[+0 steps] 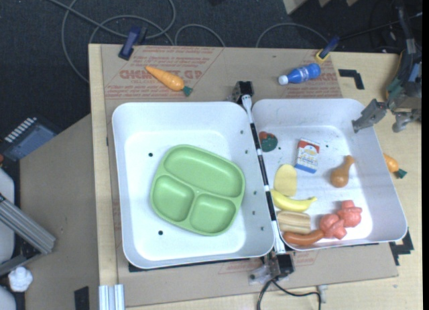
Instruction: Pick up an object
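My gripper (383,119) hovers over the right bin's (320,115) far right rim, open, with nothing between its fingers. In this bin lie a small red, white and blue carton (308,156), a brown drumstick (342,171), a yellow banana (293,201), a pale yellow piece (286,180), a bread roll (294,221), a red sausage (303,238), a pink lumpy toy (340,219) and a red and green item (268,142). The drumstick is the nearest of them, below and left of the fingers.
The left bin (134,127) holds a green divided plate (196,189). On the bench behind the bins lie an orange carrot (166,78) and a blue bottle (300,74). Another small carrot (391,165) lies just outside the right bin's right wall.
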`<state>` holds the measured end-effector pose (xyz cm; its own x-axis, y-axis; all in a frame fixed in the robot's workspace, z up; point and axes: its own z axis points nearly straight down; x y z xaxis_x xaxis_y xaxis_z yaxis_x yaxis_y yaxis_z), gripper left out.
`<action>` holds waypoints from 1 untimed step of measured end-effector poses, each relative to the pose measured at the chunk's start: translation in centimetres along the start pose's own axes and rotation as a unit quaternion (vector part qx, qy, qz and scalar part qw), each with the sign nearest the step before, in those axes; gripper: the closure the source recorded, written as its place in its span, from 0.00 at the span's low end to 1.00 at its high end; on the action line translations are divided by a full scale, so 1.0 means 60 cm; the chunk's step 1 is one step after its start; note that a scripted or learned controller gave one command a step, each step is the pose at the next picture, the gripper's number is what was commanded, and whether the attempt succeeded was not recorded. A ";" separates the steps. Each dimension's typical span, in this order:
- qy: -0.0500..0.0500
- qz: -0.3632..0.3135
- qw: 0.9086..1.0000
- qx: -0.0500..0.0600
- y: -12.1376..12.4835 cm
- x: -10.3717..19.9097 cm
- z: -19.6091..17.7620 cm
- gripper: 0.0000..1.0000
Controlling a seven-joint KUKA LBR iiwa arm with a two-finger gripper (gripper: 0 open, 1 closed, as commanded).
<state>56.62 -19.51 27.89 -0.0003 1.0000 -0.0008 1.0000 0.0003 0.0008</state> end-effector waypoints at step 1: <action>0.001 0.000 1.000 0.002 0.029 -0.020 0.234 0.00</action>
<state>58.39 -20.74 13.85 0.0005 1.0000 0.0009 1.0000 -0.0005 -0.0026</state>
